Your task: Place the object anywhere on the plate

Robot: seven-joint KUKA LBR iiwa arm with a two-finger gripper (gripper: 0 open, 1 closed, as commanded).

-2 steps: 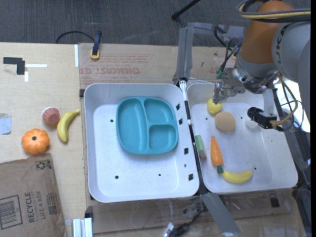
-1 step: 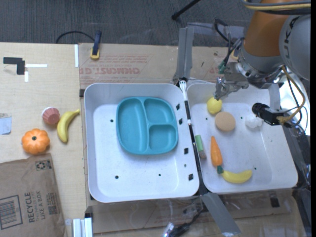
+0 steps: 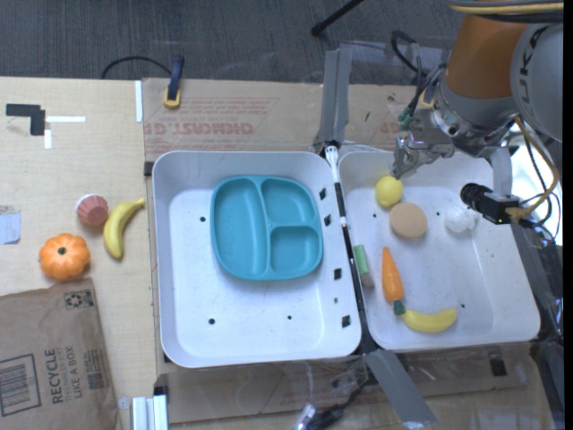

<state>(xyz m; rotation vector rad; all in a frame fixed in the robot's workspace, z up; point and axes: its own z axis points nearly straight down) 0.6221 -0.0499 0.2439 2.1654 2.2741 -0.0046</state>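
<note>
Nearest the viewer, a flattened cardboard sheet (image 3: 49, 356) printed "RECYCLE" lies well left of the teal plate (image 3: 267, 227). The plate, the reference for all positions here, is smooth plastic, a rounded rectangle with three compartments, lying in the left white bin (image 3: 179, 330). In the right bin (image 3: 501, 321), right of the plate: a glossy curved yellow banana (image 3: 431, 319) lying roughly left to right; a tapered orange carrot (image 3: 391, 277) with its long axis running near to far, its narrow end toward the far side; a round tan disc (image 3: 409, 220); a small rounded yellow lemon (image 3: 389, 191); a white lump (image 3: 460, 221). The gripper (image 3: 407, 157) hangs just beyond the lemon, farther from the viewer; whether its jaws are apart or together cannot be told, and nothing is seen between them. Left of the plate, on the wooden bench (image 3: 72, 168), lie a second banana (image 3: 120, 227), a ribbed orange pumpkin (image 3: 64, 257) and a pink round item (image 3: 92, 210).
</note>
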